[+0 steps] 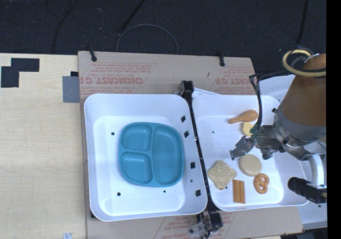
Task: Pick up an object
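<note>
Two shallow white bins sit side by side on the pale wooden tabletop, over a cardboard sheet. Left bin: one blue plastic plate with three compartments, centre of the frame. Right bin: toy food items, lower right of the frame.

My gripper hangs low over the right bin, arm entering from the right edge. Fingers: dark parts are visible near the items, but I cannot tell whether they are spread or closed. Nothing is visibly held between them.

Candidate object: round cream-coloured disc, cookie-like, just below and right of my gripper. Judgement: light, rigid plastic, smooth and probably slippery, not fragile. Best hold would be across its width at the rim, since it lies flat and low.

Neighbours:
- tan square cracker with rounded corners, left of the disc, near it
- orange rectangular wafer, below, close to the cracker
- brown pretzel, lower right of the disc, just beside it
- orange drumstick-shaped piece, above
- small yellow piece, partly hidden by my gripper

Surface: bin floor is smooth white plastic; flat items may slide when pushed. Judgement: crowding could cause a nudged neighbour or a slipped grasp.

Room: dark carpet with loose cables along the top of the frame.
</note>
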Motion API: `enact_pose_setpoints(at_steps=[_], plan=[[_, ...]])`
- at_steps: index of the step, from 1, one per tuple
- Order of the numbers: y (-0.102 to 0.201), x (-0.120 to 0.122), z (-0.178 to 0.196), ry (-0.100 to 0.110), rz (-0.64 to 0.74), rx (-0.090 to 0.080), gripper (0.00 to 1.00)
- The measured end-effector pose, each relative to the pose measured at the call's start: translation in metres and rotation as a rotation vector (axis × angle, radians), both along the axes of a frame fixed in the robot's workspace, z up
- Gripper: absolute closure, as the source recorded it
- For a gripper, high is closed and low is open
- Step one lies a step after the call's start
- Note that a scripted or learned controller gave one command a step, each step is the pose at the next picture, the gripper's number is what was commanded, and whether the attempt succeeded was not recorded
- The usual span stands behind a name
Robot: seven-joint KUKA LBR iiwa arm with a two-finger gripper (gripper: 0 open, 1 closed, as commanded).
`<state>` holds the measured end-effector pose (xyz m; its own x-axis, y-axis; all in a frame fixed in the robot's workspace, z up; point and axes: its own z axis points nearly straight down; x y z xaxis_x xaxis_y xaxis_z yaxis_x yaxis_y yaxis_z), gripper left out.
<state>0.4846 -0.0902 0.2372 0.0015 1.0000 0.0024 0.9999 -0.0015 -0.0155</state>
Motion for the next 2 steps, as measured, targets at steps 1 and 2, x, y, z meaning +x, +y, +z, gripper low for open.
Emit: enact_pose_setpoints(at_steps=[1, 2], plan=[[0.0, 0.002, 0.006, -0.011, 0.002, -0.001, 0.0], [-0.004, 0.01, -0.051, -0.006, 0.001, 0.0, 0.0]])
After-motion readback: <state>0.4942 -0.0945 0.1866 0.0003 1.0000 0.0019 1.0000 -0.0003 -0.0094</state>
